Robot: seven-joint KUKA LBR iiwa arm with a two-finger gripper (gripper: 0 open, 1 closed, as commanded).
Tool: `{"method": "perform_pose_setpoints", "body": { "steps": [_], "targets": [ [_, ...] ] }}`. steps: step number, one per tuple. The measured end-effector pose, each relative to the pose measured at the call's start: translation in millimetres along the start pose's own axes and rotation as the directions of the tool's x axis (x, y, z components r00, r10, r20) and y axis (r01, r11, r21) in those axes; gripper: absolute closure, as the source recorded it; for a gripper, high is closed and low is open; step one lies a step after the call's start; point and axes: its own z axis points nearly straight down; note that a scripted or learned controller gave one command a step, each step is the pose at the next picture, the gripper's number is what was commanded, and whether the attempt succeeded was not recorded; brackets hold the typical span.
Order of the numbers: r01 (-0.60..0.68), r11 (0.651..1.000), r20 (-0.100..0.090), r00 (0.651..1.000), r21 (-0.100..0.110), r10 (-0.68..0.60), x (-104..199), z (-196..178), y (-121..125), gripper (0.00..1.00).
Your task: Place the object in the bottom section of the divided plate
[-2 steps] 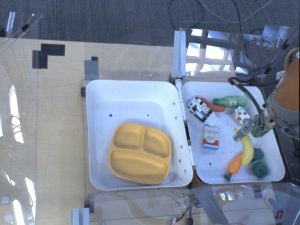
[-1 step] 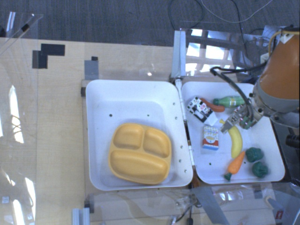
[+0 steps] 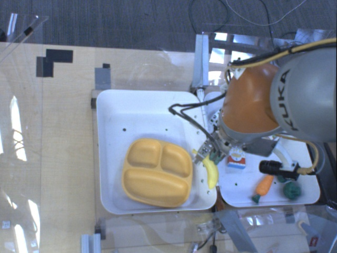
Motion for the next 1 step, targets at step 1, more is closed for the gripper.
{"method": "perform_pose_setpoints", "body": {
  "steps": [1],
  "targets": [
    [-0.118,0.993,0.005,0.993,-0.003,0.118,-38.8,-141.3,-10.7,1.0]
  ]
}}
